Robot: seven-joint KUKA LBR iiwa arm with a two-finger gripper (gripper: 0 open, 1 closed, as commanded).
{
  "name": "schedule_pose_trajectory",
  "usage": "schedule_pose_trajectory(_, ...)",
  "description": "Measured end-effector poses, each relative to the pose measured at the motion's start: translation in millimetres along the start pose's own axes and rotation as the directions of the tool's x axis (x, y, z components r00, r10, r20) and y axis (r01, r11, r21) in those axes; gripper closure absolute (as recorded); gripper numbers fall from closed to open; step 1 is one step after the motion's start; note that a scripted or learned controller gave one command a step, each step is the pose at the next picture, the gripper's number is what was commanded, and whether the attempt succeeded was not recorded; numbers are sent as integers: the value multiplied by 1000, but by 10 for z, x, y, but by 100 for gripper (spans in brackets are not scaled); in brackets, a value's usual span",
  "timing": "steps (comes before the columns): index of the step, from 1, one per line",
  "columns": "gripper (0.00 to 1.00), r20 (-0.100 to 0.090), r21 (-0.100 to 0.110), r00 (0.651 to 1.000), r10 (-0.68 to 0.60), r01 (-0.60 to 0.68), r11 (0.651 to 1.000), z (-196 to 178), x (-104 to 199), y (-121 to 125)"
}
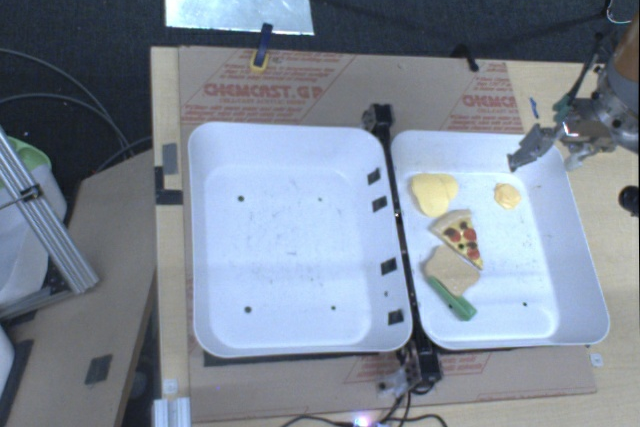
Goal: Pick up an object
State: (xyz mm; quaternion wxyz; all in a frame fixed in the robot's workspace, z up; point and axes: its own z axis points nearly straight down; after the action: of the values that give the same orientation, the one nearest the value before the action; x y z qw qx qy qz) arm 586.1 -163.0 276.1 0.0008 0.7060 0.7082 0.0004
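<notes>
Right bin (570,265): pizza slice (461,237), bread (449,270), yellow pieces.

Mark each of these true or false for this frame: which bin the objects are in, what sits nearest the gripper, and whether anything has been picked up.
1. All the objects lie in the right bin. True.
2. The pizza slice sits in the left bin. False: it is in the right bin, beside the divider.
3. The gripper is over the right bin's far right corner. True.
4. The gripper holds the small yellow piece. False: that piece lies on the bin floor.
5. The green object lies nearest the gripper. False: it is farthest, at the near side.
</notes>
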Motion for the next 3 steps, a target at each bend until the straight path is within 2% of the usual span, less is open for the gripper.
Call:
schedule_pose_trajectory(1,0,-5,14,1000,1,-1,1000,1497,114,3)
schedule_pose_trajectory(2,0,-4,3,1000,-7,7,1000,1943,794,185)
schedule_pose_trajectory(3,0,-1,4,1000,3,-3,1000,1920,772,-314)
